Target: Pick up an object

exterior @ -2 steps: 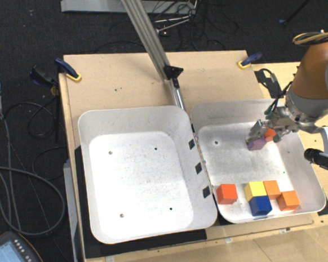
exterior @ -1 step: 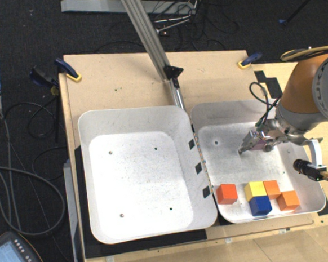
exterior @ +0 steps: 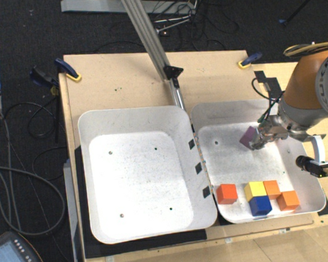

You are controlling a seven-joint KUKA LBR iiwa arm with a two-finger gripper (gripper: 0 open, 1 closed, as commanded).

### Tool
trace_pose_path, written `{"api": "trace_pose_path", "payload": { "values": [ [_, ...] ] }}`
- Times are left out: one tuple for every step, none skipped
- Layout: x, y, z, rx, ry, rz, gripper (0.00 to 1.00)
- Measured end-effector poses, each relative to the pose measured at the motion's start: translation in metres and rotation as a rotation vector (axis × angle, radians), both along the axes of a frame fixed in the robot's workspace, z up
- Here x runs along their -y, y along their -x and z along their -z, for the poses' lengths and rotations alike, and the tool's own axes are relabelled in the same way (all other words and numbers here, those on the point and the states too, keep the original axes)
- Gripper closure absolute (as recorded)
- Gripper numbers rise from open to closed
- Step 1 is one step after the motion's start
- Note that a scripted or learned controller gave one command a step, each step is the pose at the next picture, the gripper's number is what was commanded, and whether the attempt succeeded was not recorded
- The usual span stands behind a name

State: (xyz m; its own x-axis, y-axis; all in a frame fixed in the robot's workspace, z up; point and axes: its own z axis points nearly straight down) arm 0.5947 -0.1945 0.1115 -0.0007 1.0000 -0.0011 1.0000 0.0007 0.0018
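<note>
The arm reaches in from the right, its orange band (exterior: 309, 76) above the wrist, and the gripper (exterior: 261, 138) sits low over the upper middle of the right bin (exterior: 233, 218). A purple block (exterior: 248, 136) lies tilted right against the gripper's left side, touching it or nearly so. Whether the fingers are apart or together, or whether they grip the block at all, cannot be told from this slanted view, since the wrist covers them.

Along the near edge of the right bin lies a cluster of cubes. An orange cube (exterior: 227, 193) sits alone, a little left of the others. To its right, a yellow cube (exterior: 255, 190) touches a second orange cube (exterior: 271, 187), with a blue cube (exterior: 260, 205) just in front of the yellow one. A third orange cube (exterior: 288, 200) lies at the right end of the group. All of these are well apart from the gripper and the purple block, with bare bin floor between.

The left bin (exterior: 93, 161) lies beside the right one, their rims meeting at the middle with small black clips along the seam. Both bins rest on a tan table (exterior: 120, 80). A grey metal pole (exterior: 148, 35) slants down from the top to the seam between the bins. Yellow-and-blue clamps (exterior: 69, 70) grip the table's far corners. Black cables lie across the dark floor on the left.
</note>
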Motion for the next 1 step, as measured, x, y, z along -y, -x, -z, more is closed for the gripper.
{"api": "trace_pose_path", "payload": {
  "values": [
    [-0.0027, -0.0069, -0.0627, 0.007, 0.002, -0.002, 1.0]
  ]
}}
